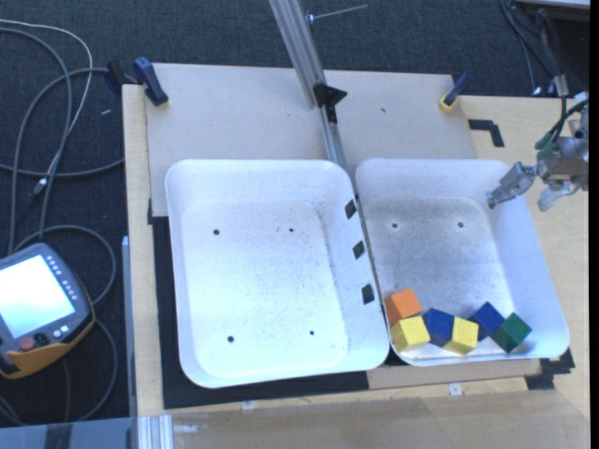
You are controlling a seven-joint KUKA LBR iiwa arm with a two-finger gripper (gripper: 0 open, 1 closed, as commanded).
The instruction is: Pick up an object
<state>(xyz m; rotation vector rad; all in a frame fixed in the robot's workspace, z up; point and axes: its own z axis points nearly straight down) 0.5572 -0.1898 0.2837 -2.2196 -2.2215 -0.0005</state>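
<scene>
The small coloured cubes [456,326] huddled along the right white bin's [524,241] near wall, well below the two-finger gripper [526,190], which hung part-open and empty

Both white bins, the left bin [262,269] and the right bin [449,241], are looking like smooth moulded plastic with a slight sheen, their floors showing a dusting of fine dark specks and scuffs, and they are sitting on a pale matt board [243,110] that is reading as wood or fibreboard. The blocks [457,325] at the lower right of the frame are appearing matt and evenly painted, while the slanted rail [298,40] at the upper middle is gleaming like bare metal. The gripper [524,185] at the right edge is showing dull grey metal, and the floor [56,7] at the upper left is looking like rough dark carpet.
</scene>
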